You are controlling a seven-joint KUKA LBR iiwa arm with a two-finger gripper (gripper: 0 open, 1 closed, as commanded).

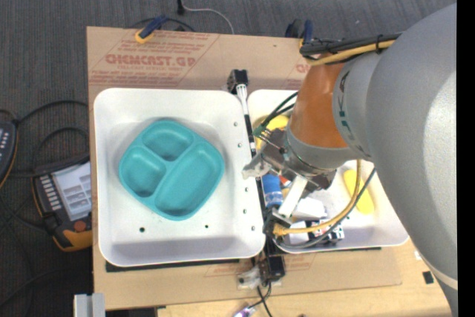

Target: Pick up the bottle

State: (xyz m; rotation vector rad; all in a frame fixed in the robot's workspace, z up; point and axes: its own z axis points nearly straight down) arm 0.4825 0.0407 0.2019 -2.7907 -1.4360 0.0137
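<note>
The grey-and-orange arm [334, 115] reached down into the right bin [386, 237], its gripper [286, 185] low over clutter crowded against that bin's left wall. A blue-and-white item, probably the bottle [273, 189], lay just under the wrist beside that wall; whether the gripper was gripping it could not be told. Yellow pieces [276, 122] lay near the bin's far-left corner. In the left bin [104, 159], a teal divided plate [172, 168] sat centrally, well apart from the work.
</note>
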